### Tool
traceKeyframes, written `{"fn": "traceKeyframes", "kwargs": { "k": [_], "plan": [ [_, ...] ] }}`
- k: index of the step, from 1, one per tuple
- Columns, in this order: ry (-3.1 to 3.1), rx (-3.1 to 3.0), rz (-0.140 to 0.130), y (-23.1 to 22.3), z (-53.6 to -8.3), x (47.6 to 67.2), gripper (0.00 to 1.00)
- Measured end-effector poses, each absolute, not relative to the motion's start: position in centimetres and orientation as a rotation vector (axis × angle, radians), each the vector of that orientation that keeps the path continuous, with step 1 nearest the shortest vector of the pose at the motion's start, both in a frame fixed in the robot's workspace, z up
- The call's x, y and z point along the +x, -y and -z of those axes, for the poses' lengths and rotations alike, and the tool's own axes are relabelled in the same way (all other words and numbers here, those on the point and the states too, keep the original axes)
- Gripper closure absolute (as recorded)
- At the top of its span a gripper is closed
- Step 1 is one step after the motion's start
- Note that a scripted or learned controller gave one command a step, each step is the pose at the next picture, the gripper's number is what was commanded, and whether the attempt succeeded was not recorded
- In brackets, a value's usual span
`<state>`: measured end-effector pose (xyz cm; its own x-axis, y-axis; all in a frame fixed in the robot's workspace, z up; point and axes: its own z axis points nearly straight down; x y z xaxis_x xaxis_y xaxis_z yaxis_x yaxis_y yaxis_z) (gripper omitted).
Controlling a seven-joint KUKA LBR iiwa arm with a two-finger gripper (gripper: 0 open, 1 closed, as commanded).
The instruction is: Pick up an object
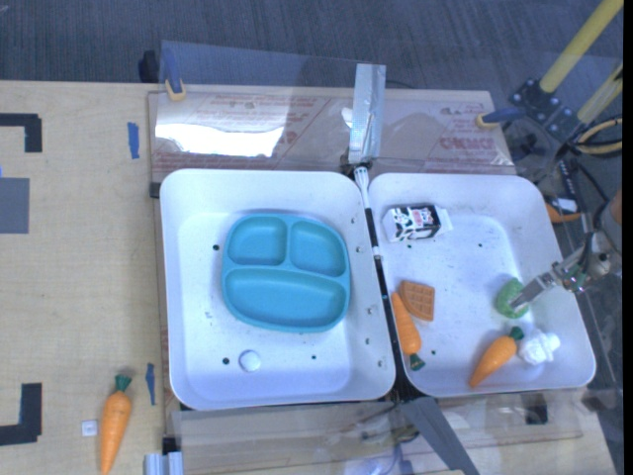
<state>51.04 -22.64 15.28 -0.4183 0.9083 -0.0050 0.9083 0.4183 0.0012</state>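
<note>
Surface [69, 265]: light wood, with black corner marks and blue tape pieces at the left; one toy carrot [115, 416] lies on it outside the bins, near the lower left corner of the left bin.
Left bin [188, 206]: white and shallow; a blue divided plate [287, 271] lies in the middle, with free floor on all sides of it; a small white round piece [249, 361] lies near the front edge.
Right bin [475, 201]: white, touching the left bin along the middle rim; the back part and the middle of its floor are free.
Milk carton [412, 222]: small, black and white, lying on its side near the back left of the right bin; its print is too small to read.
Waffle piece [417, 299]: orange-brown, just beside the middle rim.
Carrot at the rim [405, 330]: lies along the middle rim, touching the waffle piece.
Second carrot [494, 357]: near the front right, tilted, just beside a small white object [540, 347].
Green object [510, 298]: round, close to the right wall.
End effector [539, 287]: enters over the right wall and its tip is at the green object; I cannot tell its state.
Clear sheet [257, 117]: behind the bins, with reddish print that is not readable.
</note>
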Motion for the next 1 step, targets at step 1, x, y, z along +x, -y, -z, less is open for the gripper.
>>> {"fn": "traceKeyframes", "kwargs": {
  "k": [1],
  "plan": [
    [-2.731,1.545,-0.003,21.34,-8.64,50.67,0.0]
  ]
}}
